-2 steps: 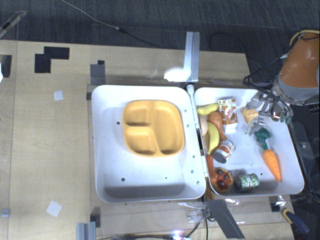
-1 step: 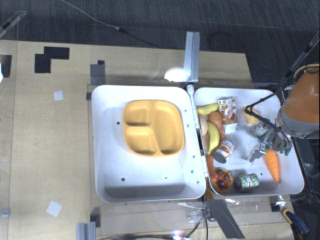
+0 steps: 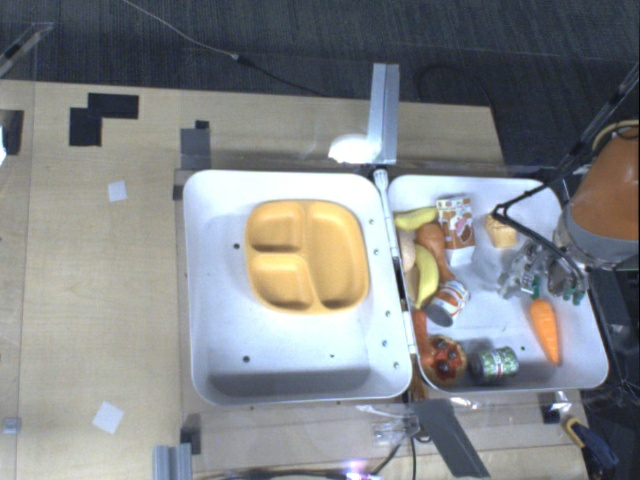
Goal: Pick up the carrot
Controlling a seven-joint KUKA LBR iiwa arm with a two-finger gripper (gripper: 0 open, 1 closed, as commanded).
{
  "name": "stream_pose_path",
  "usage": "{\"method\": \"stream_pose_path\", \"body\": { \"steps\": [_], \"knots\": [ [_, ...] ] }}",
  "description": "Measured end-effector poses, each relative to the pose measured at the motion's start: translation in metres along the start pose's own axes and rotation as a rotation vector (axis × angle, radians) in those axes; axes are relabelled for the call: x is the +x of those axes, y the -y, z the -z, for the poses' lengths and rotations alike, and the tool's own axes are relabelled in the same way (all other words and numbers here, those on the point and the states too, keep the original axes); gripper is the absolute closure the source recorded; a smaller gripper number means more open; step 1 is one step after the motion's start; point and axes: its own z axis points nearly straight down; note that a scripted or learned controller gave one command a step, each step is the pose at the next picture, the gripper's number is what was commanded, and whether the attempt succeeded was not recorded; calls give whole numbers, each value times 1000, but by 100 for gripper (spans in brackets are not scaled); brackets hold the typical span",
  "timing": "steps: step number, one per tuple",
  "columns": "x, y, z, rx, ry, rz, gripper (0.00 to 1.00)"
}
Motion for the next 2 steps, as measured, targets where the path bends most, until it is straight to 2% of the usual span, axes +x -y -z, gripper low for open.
{"method": "stream_pose_path", "body": {
  "steps": [1, 2],
  "knots": [
    [62, 7, -4, 1, -14, 13, 100],
    [78, -32, 103, 1, -8, -225, 100]
  ]
}}
